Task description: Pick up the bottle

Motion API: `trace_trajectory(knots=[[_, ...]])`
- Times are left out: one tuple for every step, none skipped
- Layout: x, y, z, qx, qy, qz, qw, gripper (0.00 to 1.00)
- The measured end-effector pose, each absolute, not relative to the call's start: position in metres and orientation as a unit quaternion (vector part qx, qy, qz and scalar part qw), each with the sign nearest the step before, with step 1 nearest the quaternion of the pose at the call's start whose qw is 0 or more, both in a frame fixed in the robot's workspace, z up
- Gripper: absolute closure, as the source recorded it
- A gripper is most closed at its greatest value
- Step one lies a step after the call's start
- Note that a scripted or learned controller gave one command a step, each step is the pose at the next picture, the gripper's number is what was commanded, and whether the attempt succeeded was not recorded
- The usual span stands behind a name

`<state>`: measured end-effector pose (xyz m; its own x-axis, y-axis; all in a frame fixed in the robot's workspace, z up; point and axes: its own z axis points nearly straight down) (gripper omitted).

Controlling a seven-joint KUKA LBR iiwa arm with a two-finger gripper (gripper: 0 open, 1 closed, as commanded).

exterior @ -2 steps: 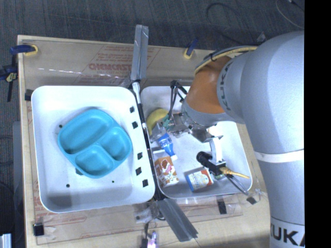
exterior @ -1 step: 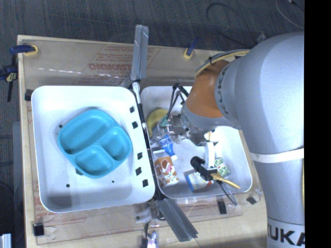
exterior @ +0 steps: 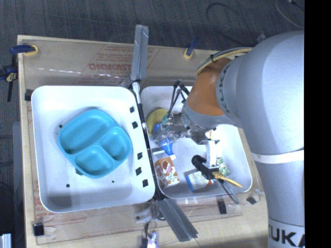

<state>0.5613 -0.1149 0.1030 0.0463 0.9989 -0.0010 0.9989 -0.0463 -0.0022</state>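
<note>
A clear plastic bottle (exterior: pixel 164 137) with a blue label lies in the right bin (exterior: pixel 239 143), close to its left wall. My gripper (exterior: pixel 172 126) is low over the bottle's upper end, reaching in from the right under the orange-banded wrist. The wrist and gripper body hide how the gripper meets the bottle. A yellow rounded object (exterior: pixel 155 118) lies just behind the bottle, touching or nearly touching it.
In the right bin a small printed carton (exterior: pixel 166 170) lies in front of the bottle, with a blue-labelled packet (exterior: pixel 196 180) and a green-patterned item (exterior: pixel 222 166) further right. The left bin (exterior: pixel 46 138) holds a blue divided plate (exterior: pixel 94 142).
</note>
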Motion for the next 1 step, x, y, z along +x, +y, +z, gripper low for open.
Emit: trace_trajectory(knots=[[0.5579,-0.0634,0.1918,-0.723,-0.691,0.0004,0.001,1.0]])
